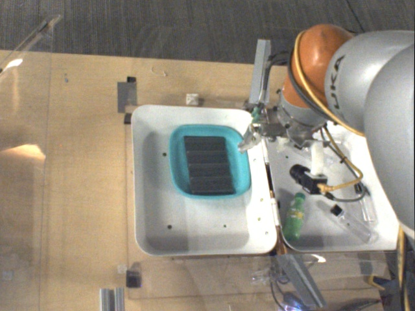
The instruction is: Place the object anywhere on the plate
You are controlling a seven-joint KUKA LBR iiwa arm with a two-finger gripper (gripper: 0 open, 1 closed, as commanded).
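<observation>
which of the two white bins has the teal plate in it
The left bin: the teal plate, with a dark ridged object on it, sits there. The right bin holds a green bottle instead.

Both white bins [146,193] look like smooth moulded plastic with a soft sheen, nothing glossy. Inside the left one sits a turquoise plate [241,167], also plastic by the look of it, a bit shinier along the rim, and the dark ribbed slab [207,164] on it reads as matt, rubbery or foam-like, hard to say which. Right of that plate, the green bottle [296,215] is shiny plastic. The table [65,193] looks like pale wood or plywood, satin finish, catching glare. Behind it the floor [162,11] is dark rough carpet. The arm [382,89] has a smooth grey painted shell with a glossy orange band.
</observation>
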